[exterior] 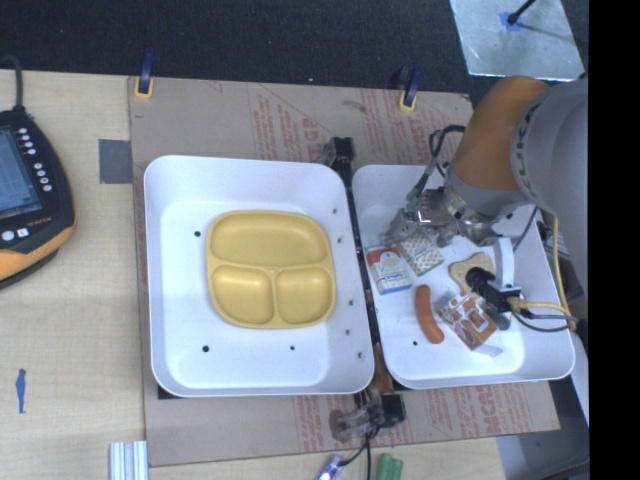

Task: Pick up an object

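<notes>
The right white bin (440, 366) holds a small red and white carton (388, 269), a checkered packet (423, 258), a sausage (428, 314), a tan bread-like piece (468, 268) and a brown patterned packet (470, 319). My gripper (428, 218) hangs low over the bin's back half, right above the checkered packet and just behind the carton. The wrist and its metal parts cover the fingertips. Nothing is visibly lifted.
The left white bin (180, 348) carries a yellow three-compartment plate (270, 268). A teach pendant (25, 198) lies at the bench's left edge. Clamps (145, 78) hold the cardboard sheet at the back. Black cables (520, 313) trail along the right bin's right side.
</notes>
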Robot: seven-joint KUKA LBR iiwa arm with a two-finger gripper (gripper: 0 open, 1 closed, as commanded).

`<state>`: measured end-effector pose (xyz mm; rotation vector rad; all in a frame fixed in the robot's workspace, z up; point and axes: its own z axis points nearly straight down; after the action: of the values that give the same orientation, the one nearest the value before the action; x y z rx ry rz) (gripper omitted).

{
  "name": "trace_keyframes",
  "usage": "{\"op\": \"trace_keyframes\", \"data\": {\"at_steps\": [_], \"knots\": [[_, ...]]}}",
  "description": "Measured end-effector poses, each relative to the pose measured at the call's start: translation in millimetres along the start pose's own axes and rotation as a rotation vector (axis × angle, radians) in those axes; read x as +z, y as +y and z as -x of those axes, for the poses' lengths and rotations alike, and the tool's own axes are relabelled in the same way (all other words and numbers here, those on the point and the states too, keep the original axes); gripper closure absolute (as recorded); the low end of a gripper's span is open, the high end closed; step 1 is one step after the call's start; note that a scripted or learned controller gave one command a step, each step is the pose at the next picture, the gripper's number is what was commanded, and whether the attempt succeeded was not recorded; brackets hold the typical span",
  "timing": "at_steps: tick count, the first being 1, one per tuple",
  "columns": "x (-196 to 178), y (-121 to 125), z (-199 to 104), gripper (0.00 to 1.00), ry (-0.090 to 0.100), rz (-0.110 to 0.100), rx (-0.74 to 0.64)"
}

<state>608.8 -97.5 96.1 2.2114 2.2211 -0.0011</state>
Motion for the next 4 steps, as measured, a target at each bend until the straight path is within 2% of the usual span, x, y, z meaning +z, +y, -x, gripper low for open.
{"op": "trace_keyframes", "data": {"at_steps": [1, 2, 3, 4], "knots": [[-11.7, 0.9, 0.4, 1.0, 0.001, 0.0, -0.002], [-11.5, 0.8, 0.2, 0.0, 0.001, 0.0, -0.002], [-0.4, -59.3, -0.1, 0.0, 0.002, 0.006, -0.001], [0.0, -97.9, 17.7, 0.0, 0.003, 0.006, -0.002]]}}
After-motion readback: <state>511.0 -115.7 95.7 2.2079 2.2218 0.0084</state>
